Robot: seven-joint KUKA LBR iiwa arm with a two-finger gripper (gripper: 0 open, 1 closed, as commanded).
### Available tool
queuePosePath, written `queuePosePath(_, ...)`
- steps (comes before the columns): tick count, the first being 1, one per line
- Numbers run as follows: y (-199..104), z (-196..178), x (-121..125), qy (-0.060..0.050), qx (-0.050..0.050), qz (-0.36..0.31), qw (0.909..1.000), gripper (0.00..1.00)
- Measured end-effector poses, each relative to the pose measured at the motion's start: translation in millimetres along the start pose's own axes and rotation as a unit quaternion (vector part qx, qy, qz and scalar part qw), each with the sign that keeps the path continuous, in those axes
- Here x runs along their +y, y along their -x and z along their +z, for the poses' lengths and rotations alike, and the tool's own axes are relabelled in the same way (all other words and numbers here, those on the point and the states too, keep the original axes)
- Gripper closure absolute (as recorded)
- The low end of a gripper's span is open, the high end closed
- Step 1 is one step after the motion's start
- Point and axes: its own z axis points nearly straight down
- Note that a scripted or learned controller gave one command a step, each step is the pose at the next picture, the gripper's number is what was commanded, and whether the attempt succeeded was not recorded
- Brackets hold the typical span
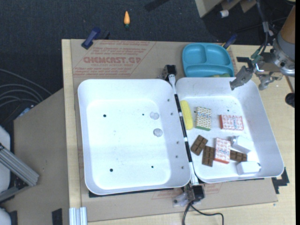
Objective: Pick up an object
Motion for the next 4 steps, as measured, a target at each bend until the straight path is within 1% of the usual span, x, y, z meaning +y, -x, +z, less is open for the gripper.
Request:
queuePosePath(1, -51.1, 180.1, -5.0, 0.0, 0.0, 0.0, 1.0, 0.0)
queuePosePath(2, -55.9, 194.4, -117.3, 0.0, 0.0, 0.0, 1.0, 0.0)
queuePosePath(3, -49.8, 193.6, -35.0, 0.001, 0.0, 0.0, 1.0, 0.0)
queuePosePath(4, -49.5, 183.8, -34.8, 0.002, 0.0, 0.0, 1.0, 1.0)
